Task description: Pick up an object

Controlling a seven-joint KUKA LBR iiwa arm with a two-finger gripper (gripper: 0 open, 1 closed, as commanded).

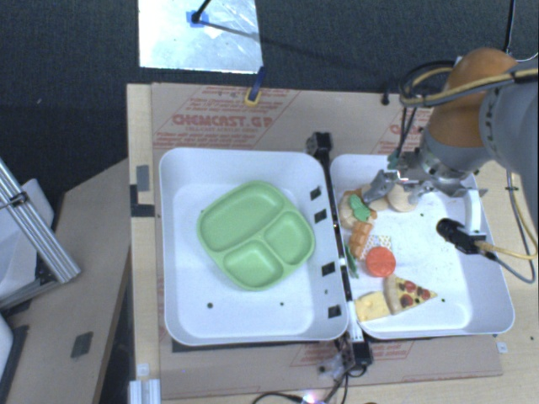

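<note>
My gripper (381, 187) hangs low over the far left part of the right bin (493, 303), coming in from the right. Just beneath and beside it lie a beige toy food piece (402, 199), a tan bread-like piece (349, 210) and a small green piece (361, 206). Whether anything sits in the gripper cannot be made out. Nearer the front lie an orange carrot-like piece (360, 239), a red tomato (381, 262), a pizza slice (409, 293) and a yellow wedge (372, 307).
The left bin (171, 225) holds a light green divided plate (255, 235). A black divider with clips (330, 225) runs between the bins. A black cable end (459, 236) and yellow hoses trail from the arm over the right bin's right side.
</note>
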